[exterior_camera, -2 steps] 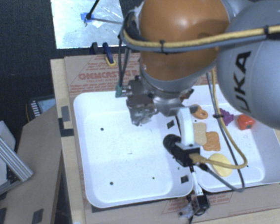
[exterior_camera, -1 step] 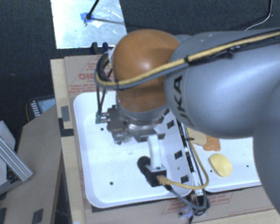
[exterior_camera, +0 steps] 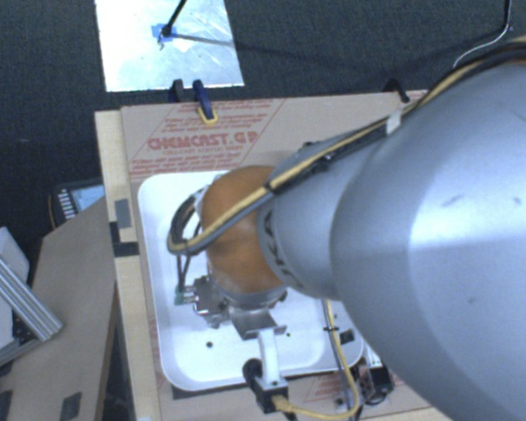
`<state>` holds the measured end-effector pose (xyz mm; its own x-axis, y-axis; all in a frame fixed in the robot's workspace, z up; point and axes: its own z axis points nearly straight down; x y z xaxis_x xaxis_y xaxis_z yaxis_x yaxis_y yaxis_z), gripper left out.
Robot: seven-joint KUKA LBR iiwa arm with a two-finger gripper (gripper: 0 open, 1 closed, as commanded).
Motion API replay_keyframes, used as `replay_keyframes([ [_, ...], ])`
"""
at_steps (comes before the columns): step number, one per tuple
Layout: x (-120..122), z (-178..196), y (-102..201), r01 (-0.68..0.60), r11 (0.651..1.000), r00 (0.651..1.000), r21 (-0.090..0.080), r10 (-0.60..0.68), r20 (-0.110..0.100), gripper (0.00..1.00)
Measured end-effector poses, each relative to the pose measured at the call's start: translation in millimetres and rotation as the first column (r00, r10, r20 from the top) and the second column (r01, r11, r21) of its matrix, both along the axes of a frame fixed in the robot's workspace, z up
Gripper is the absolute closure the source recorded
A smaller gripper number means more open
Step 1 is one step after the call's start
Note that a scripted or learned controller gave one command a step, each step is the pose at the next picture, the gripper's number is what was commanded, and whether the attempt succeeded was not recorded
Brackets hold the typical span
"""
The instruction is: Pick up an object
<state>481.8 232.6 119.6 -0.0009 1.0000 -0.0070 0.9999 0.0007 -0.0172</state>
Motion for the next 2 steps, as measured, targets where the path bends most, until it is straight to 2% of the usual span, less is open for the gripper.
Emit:
replay_keyframes([
  [1, 4.8, 19.0, 1.6, 0.001, 1.0, 1.0, 0.008, -0.001, 0.015, 1.0],
  [2, 5.3, 29.2, 1.6, 0.002, 1.0, 1.0, 0.008, -0.002, 0.015, 1.0],
])
